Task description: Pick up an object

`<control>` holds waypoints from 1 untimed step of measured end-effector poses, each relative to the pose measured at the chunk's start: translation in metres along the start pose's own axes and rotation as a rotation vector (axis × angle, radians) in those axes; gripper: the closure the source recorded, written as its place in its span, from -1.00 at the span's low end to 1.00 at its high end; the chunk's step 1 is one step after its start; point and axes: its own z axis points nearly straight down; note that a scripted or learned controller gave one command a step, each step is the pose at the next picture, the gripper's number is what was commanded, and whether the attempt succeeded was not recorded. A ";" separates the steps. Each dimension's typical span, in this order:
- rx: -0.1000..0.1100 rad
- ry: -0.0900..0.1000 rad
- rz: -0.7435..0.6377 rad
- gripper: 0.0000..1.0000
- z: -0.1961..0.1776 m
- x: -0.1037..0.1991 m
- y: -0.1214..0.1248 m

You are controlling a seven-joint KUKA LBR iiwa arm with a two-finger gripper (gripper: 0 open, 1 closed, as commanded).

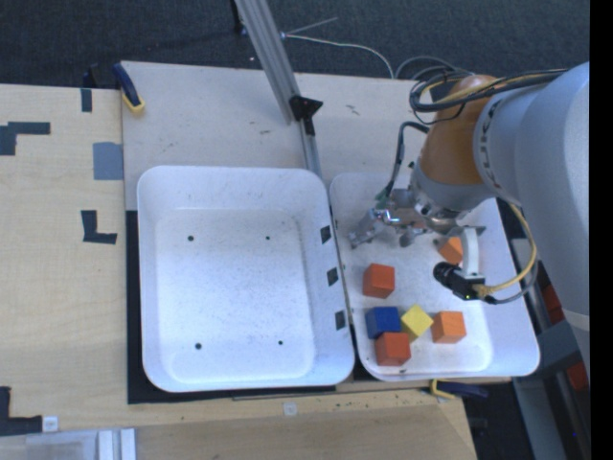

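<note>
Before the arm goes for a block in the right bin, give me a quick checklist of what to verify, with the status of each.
1. Blocks in the right bin: ok, five or so in it.
2. Gripper over that bin: ok, at its far end.
3. Gripper free of any block: cannot tell.
4. Lone orange block has room around it: ok.
5. Blue block, yellow block and two orange ones have room around them: not ok, clustered.
6. Cable clear of the blocks: cannot tell.

Small coloured blocks lying loose in the right bin (pixel 508 353)
An orange-red cube (pixel 379 280) sits apart mid-bin; nearer the front edge a blue cube (pixel 382 320), red cube (pixel 393 348), yellow cube (pixel 417 320) and orange cube (pixel 448 327) cluster together; another orange block (pixel 450 249) lies partly hidden beside the arm
</note>
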 end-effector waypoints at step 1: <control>-0.005 0.000 0.005 -1.00 0.025 -0.006 -0.059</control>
